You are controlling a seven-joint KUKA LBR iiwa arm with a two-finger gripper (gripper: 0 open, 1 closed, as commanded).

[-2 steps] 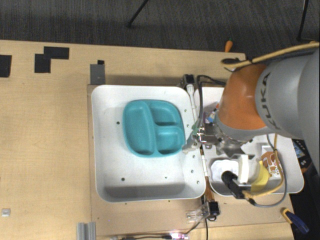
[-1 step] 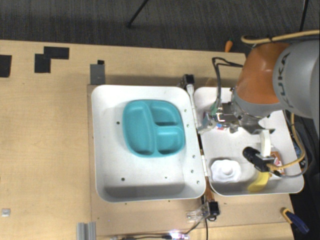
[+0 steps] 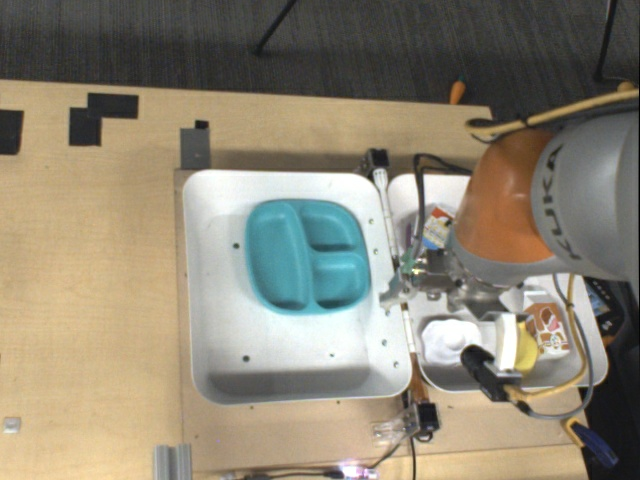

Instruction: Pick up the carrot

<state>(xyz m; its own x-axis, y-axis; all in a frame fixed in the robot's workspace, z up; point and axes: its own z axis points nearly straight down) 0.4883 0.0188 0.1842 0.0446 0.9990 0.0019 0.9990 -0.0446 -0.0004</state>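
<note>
Over the right bin, the arm hides the carrot; gripper state cannot be told; a blind grasp risks snagging the bin wall.

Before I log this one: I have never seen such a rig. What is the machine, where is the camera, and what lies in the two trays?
This is one picture, taken from a camera fixed above the bench and looking down at a slant. The large grey and orange shape is a robot arm, reaching in from the right over the right bin. Its wrist covers much of that bin, and I cannot make out its grasping end or anything held in it. The left bin holds a teal divided plate. In the right bin there are small items: a white cup-like object, something yellow and a brown and white packet. I cannot pick out a carrot; the arm may hide it.
</note>
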